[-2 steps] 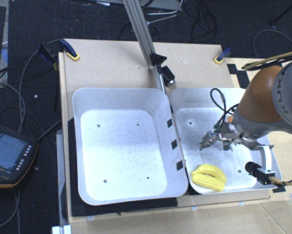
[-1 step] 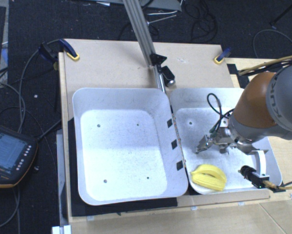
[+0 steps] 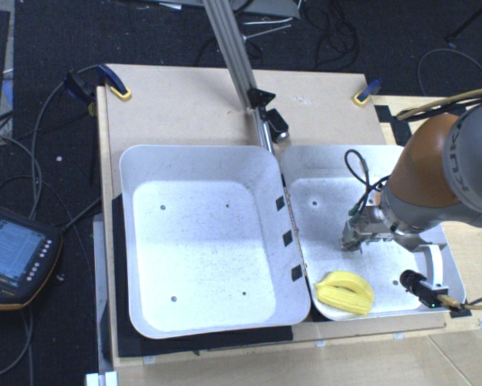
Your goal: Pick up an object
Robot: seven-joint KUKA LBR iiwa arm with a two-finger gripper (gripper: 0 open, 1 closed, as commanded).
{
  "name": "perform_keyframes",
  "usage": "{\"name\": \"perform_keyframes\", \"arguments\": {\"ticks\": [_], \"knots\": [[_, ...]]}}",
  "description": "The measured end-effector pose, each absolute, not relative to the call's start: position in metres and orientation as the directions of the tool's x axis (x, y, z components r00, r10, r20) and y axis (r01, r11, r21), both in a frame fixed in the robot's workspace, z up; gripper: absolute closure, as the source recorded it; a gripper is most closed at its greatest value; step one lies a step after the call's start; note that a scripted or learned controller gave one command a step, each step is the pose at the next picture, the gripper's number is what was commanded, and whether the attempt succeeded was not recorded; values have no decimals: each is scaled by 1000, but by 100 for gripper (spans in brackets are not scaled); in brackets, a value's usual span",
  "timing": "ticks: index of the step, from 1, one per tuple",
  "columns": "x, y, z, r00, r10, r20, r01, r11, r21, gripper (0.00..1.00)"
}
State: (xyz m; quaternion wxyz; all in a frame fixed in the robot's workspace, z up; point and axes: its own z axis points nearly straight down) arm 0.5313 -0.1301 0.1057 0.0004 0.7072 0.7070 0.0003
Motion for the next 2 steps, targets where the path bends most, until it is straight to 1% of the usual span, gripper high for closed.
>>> {"name": "perform_keyframes", "arguments": {"ticks": [1, 2], "knots": [[534, -120, 161, -1, 1000, 0, 1000, 1, 4, 100], [528, -126, 219, 0, 1000, -1, 1000, 0, 5, 100]]}}
